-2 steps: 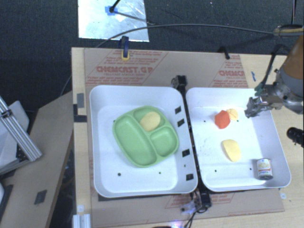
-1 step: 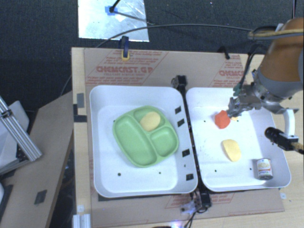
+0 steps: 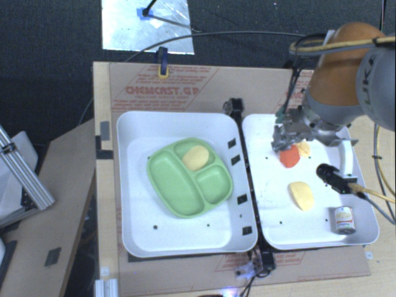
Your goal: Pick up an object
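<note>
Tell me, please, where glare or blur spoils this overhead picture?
Camera view: the foil sheet behind the bench glares white; the right bin floor is washed out; the pincer over the red object looks soft and murky; the green tray reads clearly.

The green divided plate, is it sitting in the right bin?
No, the green divided plate lies in the left bin, with a yellow object on it.

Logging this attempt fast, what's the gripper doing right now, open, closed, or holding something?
Gripper: cannot be told; it sits low in the right bin, right over the red-orange object.
</note>
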You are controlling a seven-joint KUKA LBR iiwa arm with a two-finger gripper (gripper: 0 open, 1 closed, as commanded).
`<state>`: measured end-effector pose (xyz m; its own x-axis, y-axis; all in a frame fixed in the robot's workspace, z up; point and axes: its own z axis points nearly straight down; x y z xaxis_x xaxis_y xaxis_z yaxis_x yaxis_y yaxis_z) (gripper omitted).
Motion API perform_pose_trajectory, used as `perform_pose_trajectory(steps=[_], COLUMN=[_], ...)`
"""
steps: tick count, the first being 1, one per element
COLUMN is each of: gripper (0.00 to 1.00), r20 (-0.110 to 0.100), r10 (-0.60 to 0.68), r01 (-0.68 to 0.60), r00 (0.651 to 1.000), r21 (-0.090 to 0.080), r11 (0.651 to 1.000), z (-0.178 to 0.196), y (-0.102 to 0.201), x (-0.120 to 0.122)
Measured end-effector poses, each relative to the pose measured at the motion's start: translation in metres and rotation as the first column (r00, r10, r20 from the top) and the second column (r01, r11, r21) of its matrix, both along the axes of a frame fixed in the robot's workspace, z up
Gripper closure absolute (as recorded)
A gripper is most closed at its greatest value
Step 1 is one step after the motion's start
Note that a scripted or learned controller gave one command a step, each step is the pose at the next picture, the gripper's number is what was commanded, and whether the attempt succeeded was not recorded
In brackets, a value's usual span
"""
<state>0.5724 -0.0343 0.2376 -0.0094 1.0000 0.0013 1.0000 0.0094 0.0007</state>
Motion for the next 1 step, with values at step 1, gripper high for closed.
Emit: perform_pose_trajectory(steps=[1], gripper=[1.00], r20=[0.003], r10=[0.001], r01=[-0.001], r00=[1.000], r21=[0.001], r11=[1.000], z=[0.0070], y=[0.0542], x=[0.0115])
